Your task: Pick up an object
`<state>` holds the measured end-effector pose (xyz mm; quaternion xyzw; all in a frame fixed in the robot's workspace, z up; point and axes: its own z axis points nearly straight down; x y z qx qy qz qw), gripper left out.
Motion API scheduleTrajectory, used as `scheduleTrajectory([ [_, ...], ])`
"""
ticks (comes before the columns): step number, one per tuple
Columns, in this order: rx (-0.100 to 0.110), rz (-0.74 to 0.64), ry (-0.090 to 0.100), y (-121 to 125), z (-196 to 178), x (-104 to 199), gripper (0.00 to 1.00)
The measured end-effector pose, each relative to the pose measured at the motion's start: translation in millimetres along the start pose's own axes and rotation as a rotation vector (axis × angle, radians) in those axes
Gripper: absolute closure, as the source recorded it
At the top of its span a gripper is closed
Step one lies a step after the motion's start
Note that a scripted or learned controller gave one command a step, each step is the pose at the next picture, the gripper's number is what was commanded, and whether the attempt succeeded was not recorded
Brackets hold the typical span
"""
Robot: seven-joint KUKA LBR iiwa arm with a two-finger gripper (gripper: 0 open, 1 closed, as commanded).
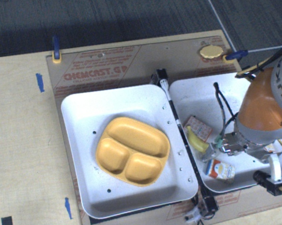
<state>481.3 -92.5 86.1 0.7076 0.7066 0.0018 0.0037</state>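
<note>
Down in the right bin (pixel 231 83) the gripper (pixel 220 144) was low among the small items, its fingers lost under the wrist and the clutter, so whether they were spread or pinched could not be told, and nothing showed clearly between them. Just to its left lay a yellow banana-shaped piece (pixel 198 141), touching or nearly so. Above that sat a small printed packet (pixel 199 127), tilted. Below the gripper lay a white carton with a red and blue label (pixel 221 170), close beside it. The arm's orange band (pixel 263 107) hung over the bin's right half, black cables looping up from the wrist. Across the divider, the left bin (pixel 78 113) held a yellow three-compartment tray (pixel 131 150), well apart from the gripper.
</note>
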Motion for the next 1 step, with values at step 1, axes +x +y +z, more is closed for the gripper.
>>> scheduleTrajectory([
  [1,0.000,-0.002,0.001,0.0,0.0,-0.5,0.00],
])
